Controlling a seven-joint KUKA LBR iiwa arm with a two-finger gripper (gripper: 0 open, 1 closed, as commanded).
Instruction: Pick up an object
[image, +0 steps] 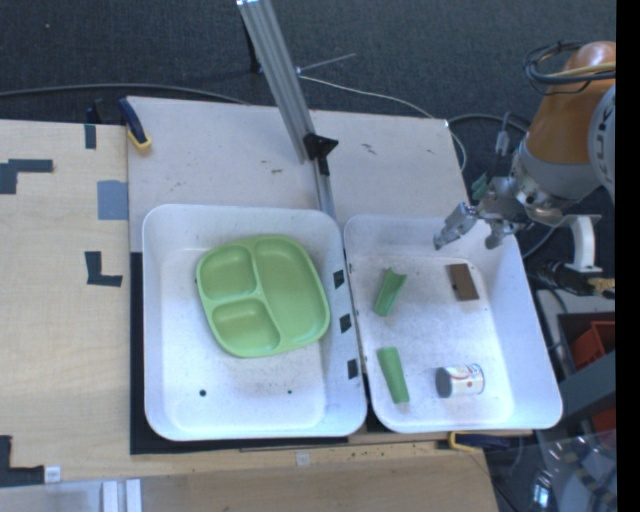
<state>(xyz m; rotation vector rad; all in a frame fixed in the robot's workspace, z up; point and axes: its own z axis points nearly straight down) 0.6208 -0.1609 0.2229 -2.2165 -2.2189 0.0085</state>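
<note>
1. You are working over a pale bench (230, 150) on dark carpet, with two shallow white bins side by side; a slanted metal pole (285, 85) crosses in from the far edge and ends near the seam between them.

2. The left bin (160, 300) holds a green divided plate (263, 295). The right bin (530, 370) holds the graspable pieces: an upper green cylinder (389, 291) near its left wall, a lower green cylinder (393, 375) nearer the front, a brown block (462, 281) toward the far right, and a small can (460, 380) lying on its side at the near right.

3. The gripper (470, 230) hangs over the far right corner of the right bin, its two fingers spread apart and holding nothing. No object lies between them.

4. The brown block is the closest candidate, just nearer the front than the fingertips. Choosing it looks like the shortest move.

5. Centre the gripper over the block first, then turn the wrist so the fingers straddle its narrow width, not its length.

6. Descend straight down until the tips are close to the bin floor; the block looks flat, so a shallow grasp would probably slip off.

7. Watch the right wall of the bin: the block lies fairly near it, and the outer finger needs room to go down beside it.

8. Close only once both fingers flank the block, then lift vertically.
</note>
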